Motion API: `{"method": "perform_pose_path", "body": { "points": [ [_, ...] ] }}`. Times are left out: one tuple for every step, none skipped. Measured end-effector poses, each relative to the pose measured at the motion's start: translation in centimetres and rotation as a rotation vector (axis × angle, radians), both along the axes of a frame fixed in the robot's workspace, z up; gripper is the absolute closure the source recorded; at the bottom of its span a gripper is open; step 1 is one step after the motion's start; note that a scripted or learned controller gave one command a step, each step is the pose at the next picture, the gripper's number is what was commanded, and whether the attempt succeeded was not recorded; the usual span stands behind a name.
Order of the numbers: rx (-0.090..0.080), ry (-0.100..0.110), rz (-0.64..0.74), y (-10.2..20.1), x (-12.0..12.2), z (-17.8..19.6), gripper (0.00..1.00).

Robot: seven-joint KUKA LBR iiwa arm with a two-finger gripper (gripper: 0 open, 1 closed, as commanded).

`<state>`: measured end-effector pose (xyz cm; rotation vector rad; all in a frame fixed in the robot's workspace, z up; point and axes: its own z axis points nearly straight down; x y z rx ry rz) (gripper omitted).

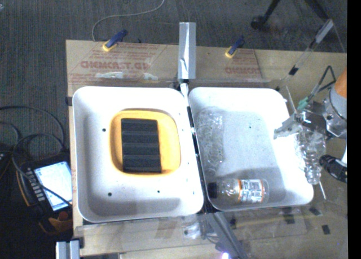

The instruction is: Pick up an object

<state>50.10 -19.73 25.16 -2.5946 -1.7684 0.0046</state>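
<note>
Left bin [90,139]: white, shallow; holds a yellow tray [145,143] w/ a black ribbed pad [141,145] lying flat inside it, roughly centre of the bin.
Right bin [248,139]: white, touching the left bin along the middle edge.
Bottle [240,189]: clear plastic, on its side near the front wall of the right bin; dark cap end pointing left, orange/white label around the middle.
Clear wrapper [207,134]: crumpled see-through plastic along the right bin's left wall, apart from the bottle.
Gripper [302,122]: over the right rim of the right bin, well apart from the bottle; grey arm w/ orange band enters from the right.
Fingers: can't tell if released or clenched; too small and cluttered, glassy bits around them.
Tabletop [130,66]: brownish board under both bins, two blue/yellow clamps [114,40] at the back edge.
</note>
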Motion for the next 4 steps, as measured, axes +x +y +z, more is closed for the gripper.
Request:
{"method": "perform_pose_path", "body": {
  "points": [
    [0.002,0.001,0.056,2.6,-1.8,-9.4,0.00],
    [-0.007,-0.015,0.336,7.3,-1.4,-15.9,0.00],
    [0.001,-0.002,0.526,6.3,-1.2,-5.0,0.00],
    [0.000,-0.007,0.664,3.6,-1.5,-15.6,0.00]
  ]
}}
